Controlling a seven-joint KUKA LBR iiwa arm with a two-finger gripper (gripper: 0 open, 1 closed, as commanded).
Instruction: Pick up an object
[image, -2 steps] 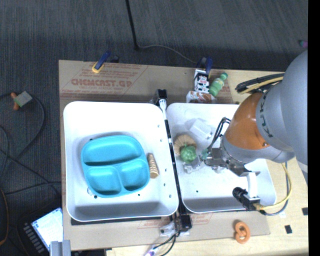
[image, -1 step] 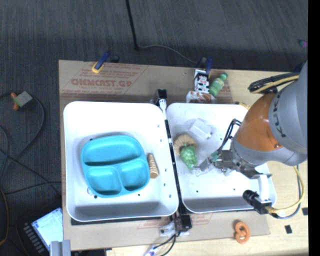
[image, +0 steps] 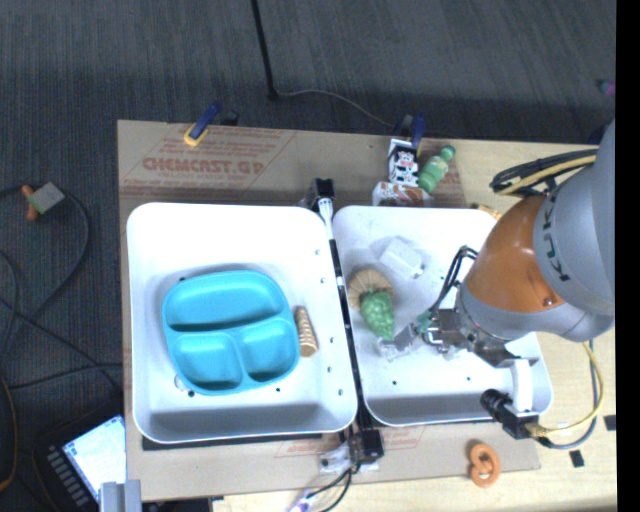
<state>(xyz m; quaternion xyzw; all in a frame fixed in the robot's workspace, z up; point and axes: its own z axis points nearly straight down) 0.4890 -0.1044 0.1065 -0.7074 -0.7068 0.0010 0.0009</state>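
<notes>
Now I am hovering my end effector (image: 412, 335) in the right bin (image: 440, 405), just beside the green object (image: 378, 312). Whether it is apart or together, I cannot tell. Over in the left bin (image: 150, 300), a blue tray (image: 225, 330) is lying.

Two white bins are seen side by side. A blue divided tray (image: 228, 330) lies in the left bin (image: 145, 300), a brown cylinder (image: 305, 331) at its 3 o'clock. In the right bin (image: 440, 408), the gripper (image: 405, 338) is lowered at 4 o'clock of a green object (image: 378, 311).
</notes>
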